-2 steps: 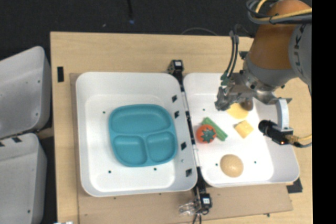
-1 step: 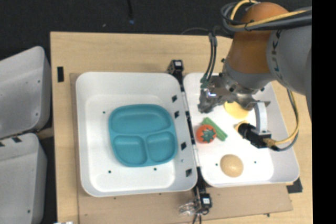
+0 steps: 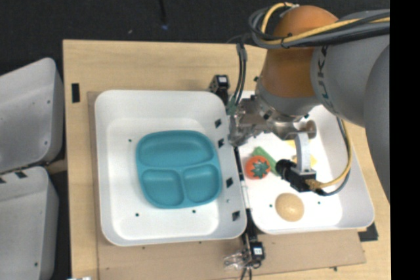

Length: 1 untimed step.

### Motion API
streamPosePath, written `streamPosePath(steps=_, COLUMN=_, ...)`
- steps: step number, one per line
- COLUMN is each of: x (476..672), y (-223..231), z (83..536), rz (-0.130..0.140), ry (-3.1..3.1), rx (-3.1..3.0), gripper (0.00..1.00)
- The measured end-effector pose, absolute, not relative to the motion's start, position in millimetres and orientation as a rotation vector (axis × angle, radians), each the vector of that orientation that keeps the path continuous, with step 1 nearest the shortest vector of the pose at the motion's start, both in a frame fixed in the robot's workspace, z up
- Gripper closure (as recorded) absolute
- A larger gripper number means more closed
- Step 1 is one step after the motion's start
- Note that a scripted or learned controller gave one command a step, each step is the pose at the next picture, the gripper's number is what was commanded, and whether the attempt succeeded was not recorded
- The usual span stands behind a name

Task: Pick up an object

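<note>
Where the arm (image 3: pixel 308 75) turns grey, black letters show, unreadable.

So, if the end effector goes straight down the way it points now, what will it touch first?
Probably the orange-and-green toy in the right bin, near the divider. The end effector hangs just above it, but the slanted view hides depth, so it might reach the bin floor beside it instead.
</note>
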<state>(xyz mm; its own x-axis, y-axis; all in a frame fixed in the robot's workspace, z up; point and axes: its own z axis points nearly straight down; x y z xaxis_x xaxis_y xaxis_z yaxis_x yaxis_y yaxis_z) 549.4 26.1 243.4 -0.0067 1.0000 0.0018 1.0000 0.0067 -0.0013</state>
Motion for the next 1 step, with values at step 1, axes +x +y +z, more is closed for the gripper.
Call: streamPosePath(steps=1, x=553.2, y=88.4, z=246.9, rz=-0.003, ry=-2.23, rx=-2.212, gripper=1.0)
